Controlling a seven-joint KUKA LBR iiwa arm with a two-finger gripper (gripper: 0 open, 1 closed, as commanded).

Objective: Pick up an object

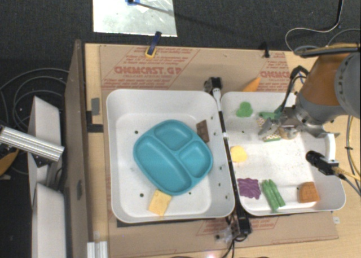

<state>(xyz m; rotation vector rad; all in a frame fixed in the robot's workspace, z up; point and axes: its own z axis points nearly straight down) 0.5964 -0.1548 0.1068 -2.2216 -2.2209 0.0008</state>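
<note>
The arm reaches in from the right over the far part of the right bin. Its hand sits low above the bin floor, just near of a small green object; from this angle I cannot tell whether it is spread or closed, nor whether it touches that object.

Other things lie in the same bin: a green leaf-shaped piece at the far left, a yellow round piece near the divider, a purple piece and a green bundle side by side at the near edge, and an orange-brown block in the near right corner.

The left bin holds a teal divided plate, a brown block at its far right edge, and a yellow block at its near edge. Both bins rest on the desk.
</note>
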